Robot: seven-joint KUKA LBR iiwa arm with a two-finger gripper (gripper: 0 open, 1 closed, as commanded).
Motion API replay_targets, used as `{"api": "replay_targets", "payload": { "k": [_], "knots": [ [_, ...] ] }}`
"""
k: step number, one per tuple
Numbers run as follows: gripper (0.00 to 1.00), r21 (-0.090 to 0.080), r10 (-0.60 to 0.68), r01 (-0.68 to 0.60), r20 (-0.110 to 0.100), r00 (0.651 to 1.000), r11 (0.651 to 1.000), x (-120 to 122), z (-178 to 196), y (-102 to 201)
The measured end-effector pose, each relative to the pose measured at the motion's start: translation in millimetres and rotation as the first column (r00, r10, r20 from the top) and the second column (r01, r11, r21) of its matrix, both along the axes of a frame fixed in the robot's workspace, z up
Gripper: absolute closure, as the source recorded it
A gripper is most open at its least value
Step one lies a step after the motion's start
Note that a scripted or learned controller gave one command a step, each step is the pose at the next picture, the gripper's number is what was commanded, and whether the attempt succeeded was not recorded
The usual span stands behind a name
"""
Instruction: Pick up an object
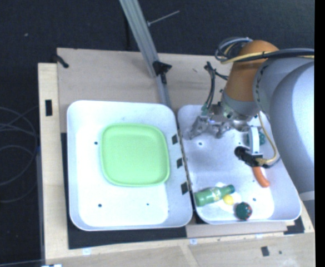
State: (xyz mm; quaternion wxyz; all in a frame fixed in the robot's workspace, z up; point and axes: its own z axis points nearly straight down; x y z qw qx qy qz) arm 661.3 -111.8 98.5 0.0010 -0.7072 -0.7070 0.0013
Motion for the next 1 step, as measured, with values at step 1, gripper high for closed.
{"api": "replay_targets", "payload": {
  "k": [1],
  "knots": [
    [1.00,0.000,-0.001,0.001,0.006,1.000,1.000,1.6,13.8,-0.5]
  ]
}}
